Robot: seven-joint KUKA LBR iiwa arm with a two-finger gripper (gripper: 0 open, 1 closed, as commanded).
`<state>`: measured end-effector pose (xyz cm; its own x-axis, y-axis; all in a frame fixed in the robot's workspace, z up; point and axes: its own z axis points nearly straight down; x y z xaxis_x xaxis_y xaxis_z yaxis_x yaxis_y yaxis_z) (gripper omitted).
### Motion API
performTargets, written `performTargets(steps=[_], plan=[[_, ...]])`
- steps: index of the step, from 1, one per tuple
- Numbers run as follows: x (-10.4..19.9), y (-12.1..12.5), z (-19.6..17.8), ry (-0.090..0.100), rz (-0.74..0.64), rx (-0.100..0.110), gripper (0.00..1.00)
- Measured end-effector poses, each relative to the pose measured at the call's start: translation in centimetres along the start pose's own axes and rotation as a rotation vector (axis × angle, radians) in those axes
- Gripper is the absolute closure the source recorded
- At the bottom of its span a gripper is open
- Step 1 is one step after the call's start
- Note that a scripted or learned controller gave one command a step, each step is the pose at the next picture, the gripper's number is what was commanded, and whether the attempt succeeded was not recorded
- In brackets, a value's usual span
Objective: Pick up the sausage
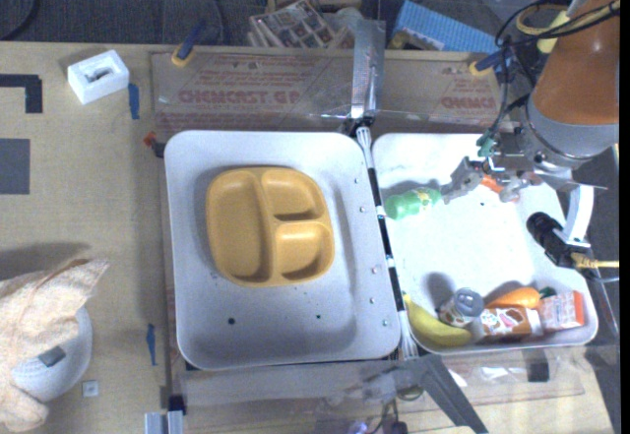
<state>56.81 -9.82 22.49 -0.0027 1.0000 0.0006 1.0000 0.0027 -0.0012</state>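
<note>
The gripper (pixel 471 181) hovers in the right bin (pixel 433 245), beside a green toy (pixel 409 203); I cannot tell its opening. No sausage is identifiable; it may lie among the banana (pixel 430 326) and carton (pixel 507 322) clutter. Identify it first, then descend squarely.

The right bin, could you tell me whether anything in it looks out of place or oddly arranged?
Nothing looks spilled or damaged. The banana, carrot and juice carton are heaped in the right bin's near corner, while a green toy lies alone by the gripper.
</note>
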Motion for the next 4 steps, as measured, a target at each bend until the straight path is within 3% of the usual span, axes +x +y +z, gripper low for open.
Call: performTargets(steps=[1,2,3,4], plan=[[-4.4,3.3,-2.5,-0.002,0.078,-0.004,0.00],[-9.4,5.6,13.8,-0.002,0.073,-0.006,0.00],[-9.5,5.7,12.6,-0.003,0.076,-0.011,1.00],[-6.5,-2.7,0.9,0.000,0.030,-0.001,1.00]])
